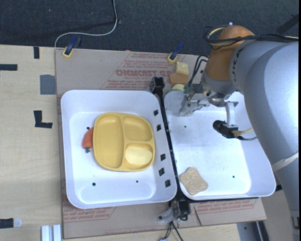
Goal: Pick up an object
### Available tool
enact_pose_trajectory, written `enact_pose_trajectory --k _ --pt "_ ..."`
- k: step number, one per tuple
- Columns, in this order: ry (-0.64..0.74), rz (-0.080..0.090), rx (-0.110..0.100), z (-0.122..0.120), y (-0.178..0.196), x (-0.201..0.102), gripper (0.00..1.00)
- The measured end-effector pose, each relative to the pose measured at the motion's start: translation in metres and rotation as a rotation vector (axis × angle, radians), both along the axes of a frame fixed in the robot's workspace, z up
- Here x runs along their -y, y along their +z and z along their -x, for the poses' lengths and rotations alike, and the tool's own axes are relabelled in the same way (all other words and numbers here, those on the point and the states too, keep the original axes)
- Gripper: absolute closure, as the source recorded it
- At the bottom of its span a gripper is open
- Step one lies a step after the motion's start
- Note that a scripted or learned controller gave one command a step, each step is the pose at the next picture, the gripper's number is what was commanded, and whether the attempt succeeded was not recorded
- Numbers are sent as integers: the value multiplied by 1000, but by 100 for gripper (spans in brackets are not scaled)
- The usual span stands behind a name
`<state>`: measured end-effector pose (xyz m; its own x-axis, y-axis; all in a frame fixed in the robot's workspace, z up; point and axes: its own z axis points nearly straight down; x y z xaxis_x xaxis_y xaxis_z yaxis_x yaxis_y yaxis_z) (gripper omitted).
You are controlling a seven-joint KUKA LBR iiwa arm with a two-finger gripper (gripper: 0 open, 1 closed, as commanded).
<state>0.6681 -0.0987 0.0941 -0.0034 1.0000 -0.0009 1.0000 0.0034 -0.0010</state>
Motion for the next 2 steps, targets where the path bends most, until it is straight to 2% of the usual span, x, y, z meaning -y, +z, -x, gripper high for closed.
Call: enact_pose_trajectory --k 1,2 --pt "0 0 -1 0 -1 0 0" --pt "-3 0 -1 9 -10 -4 0"
